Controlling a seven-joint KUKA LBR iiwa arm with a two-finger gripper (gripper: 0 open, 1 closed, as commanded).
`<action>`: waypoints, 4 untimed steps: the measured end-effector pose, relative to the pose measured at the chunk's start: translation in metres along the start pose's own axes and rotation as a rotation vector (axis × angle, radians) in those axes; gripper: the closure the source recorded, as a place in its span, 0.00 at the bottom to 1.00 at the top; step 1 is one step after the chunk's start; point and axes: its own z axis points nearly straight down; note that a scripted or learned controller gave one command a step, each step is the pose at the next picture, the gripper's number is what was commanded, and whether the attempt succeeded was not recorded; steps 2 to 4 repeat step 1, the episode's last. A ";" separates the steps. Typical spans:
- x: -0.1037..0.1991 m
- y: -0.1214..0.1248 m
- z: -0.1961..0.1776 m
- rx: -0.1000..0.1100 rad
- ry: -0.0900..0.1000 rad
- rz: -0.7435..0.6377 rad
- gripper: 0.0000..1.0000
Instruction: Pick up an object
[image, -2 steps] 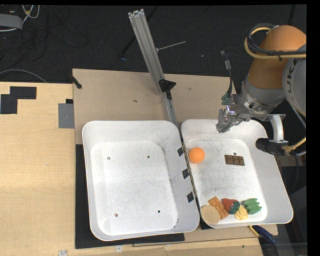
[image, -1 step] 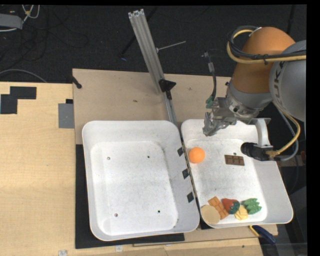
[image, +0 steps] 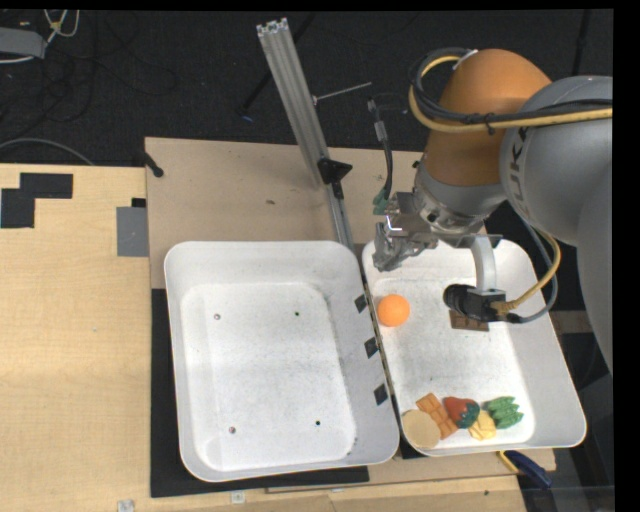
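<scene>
Where the arm reaches in from the right, the gripper (image: 392, 250) hangs over the far left corner of the right bin (image: 545, 400), and whether it is open or shut cannot be told from this angle. Nothing readable, neither brand nor label, shows on it or on the bins. Behind it the wrist bends down from the orange band (image: 490, 85), with the grey arm (image: 565, 160) running off to the right. An orange ball (image: 393, 310) lies just near of the gripper, close to the bin's left wall. At the bin's near edge sits a cluster: a tan disc (image: 421, 430), an orange piece (image: 436, 411), a red piece (image: 461, 409), a yellow piece (image: 483, 427) and a green piece (image: 503, 411). The left bin (image: 190, 300) lies alongside.
</scene>
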 end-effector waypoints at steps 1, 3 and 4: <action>0.056 -0.015 0.000 0.002 0.000 0.000 1.00; 0.056 -0.015 0.000 0.002 0.000 0.000 1.00; 0.056 -0.015 0.000 0.002 0.000 0.000 1.00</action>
